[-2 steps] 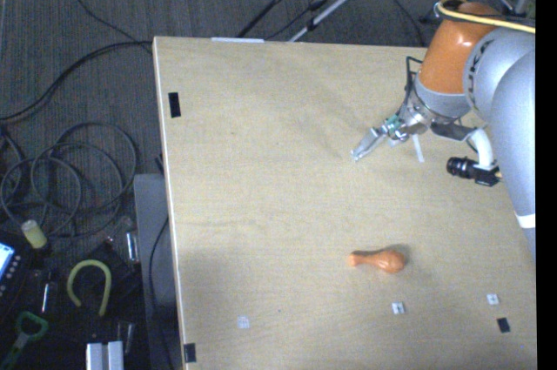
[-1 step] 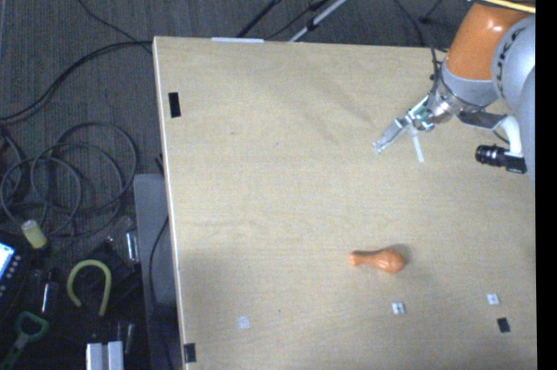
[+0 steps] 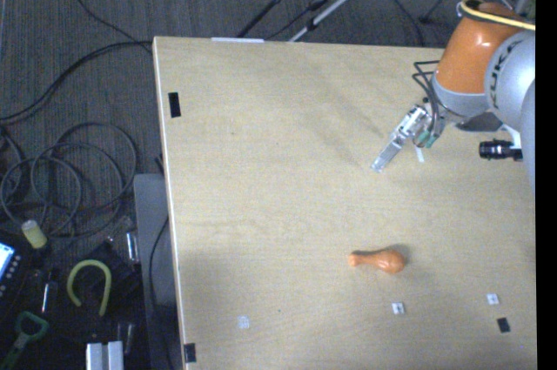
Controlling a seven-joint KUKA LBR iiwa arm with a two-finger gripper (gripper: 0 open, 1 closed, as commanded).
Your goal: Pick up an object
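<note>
Bare tan bench top [image 3: 287, 185] | gripper [image 3: 384, 160] over it, finger state untellable | orange pear-shaped object [image 3: 380, 260] well below it, apart, unobstructed | small white tags [image 3: 398, 307] beyond.

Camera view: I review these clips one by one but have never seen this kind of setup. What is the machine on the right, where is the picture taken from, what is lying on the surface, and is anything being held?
The picture comes from one fixed camera above the bench, looking down at a slant. The grey machine with the orange band at the right is a robot arm reaching in from that side. At its end is the gripper, a slim two-finger tool pointing down and to the left over the tan surface. Its fingers are too small and blurred here to tell whether they are open or shut, and I see nothing between them. On the surface, below the gripper and apart from it, lies one small orange object, rounded at one end and narrow at the other. A few small markers dot the surface near the bottom. Cables and tools lie on the floor to the left.
</note>
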